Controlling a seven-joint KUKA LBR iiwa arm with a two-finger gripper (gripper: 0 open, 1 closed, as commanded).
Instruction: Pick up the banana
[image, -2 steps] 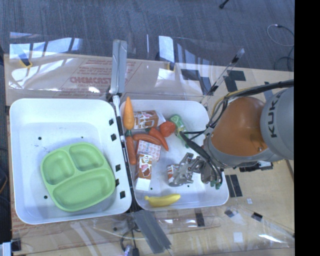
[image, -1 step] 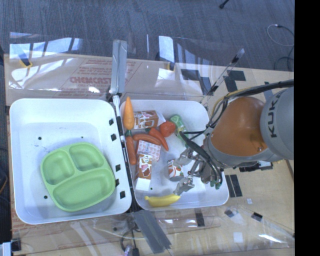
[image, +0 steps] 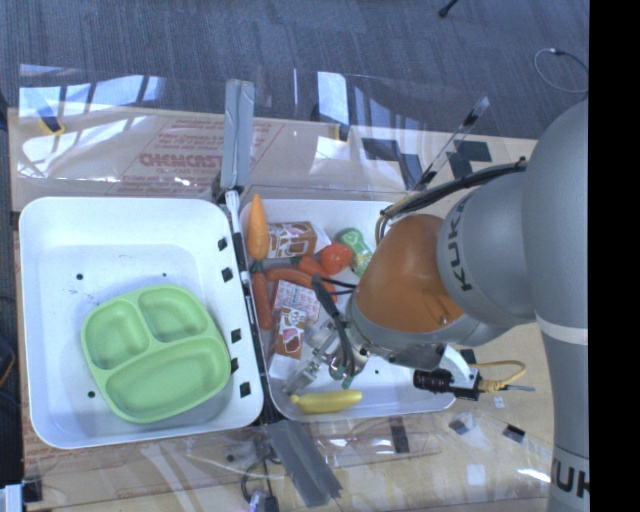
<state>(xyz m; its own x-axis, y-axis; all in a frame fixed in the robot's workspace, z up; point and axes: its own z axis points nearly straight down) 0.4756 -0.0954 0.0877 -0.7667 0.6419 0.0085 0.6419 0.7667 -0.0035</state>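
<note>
The yellow banana (image: 325, 401) lies flat along the near wall of the right bin (image: 400, 405). My gripper (image: 318, 368) hangs just above and slightly behind it, reaching in from the right under the orange band of the arm (image: 400, 280). Its metal fingers (image: 305, 377) point down and to the left toward the bin floor, a short gap away from the banana. Nothing shows between them.
Behind the gripper lie a carrot (image: 257, 228), a brown carton (image: 291, 240), a red tomato (image: 336, 258), a green item (image: 354, 243), sausages (image: 285, 275) and a small printed box (image: 291, 318). The left bin (image: 60, 240) holds a green divided plate (image: 156, 351).
</note>
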